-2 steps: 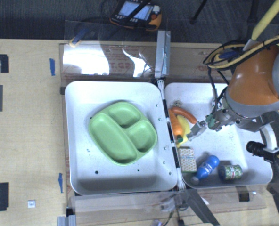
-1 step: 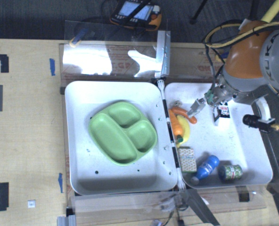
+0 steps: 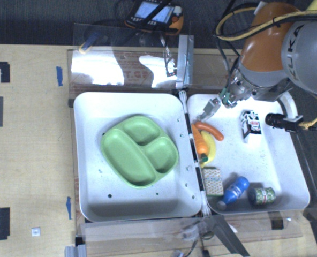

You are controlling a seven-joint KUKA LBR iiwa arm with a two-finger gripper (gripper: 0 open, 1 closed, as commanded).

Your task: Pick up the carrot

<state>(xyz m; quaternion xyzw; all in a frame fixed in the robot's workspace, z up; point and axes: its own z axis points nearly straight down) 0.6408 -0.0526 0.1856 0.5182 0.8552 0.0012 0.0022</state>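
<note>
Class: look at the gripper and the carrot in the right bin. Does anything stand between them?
Nothing visible does. The gripper hovers just above and right of the carrot, which lies at the right bin's left wall. A red sausage lies across the carrot's upper end, and a yellow piece touches its right side.

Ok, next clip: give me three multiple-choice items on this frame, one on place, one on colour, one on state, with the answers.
1. Where does the carrot lie?
A. In the right bin, by its left wall
B. On the green plate
C. On the bench outside the bins

2. What colour is the divided plate in the left bin?
A. Red
B. Green
C. Blue

3. Where is the gripper relative to the carrot?
A. Lifting it over the left bin
B. Above it, apart from it
C. Pressing it flat

Answers: 1 A, it lies beside the divider in the right bin; 2 B, the plate is light green; 3 B, white bin floor shows between them.
</note>
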